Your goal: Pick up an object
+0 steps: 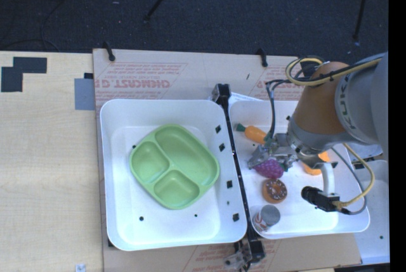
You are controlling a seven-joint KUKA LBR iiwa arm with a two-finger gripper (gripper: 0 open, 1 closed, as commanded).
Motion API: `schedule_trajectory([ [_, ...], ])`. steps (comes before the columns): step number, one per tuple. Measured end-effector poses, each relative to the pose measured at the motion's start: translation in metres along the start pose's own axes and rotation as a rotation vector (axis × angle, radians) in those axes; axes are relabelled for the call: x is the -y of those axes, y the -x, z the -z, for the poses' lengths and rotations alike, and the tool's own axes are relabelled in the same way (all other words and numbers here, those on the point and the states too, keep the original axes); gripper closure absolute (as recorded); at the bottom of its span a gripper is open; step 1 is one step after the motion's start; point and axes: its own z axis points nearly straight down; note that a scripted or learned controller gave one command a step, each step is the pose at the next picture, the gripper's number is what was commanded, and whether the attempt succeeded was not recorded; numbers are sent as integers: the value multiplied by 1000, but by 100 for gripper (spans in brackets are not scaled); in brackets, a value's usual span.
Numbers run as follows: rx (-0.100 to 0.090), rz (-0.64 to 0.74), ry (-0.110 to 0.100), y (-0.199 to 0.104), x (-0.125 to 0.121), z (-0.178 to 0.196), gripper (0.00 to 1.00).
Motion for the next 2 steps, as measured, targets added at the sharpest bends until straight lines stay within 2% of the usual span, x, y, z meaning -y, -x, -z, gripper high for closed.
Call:
schedule_trajectory([
  [1,1,-8,4,3,-1,14,100],
  [2,2,4,10,1,-1,77,100],
])
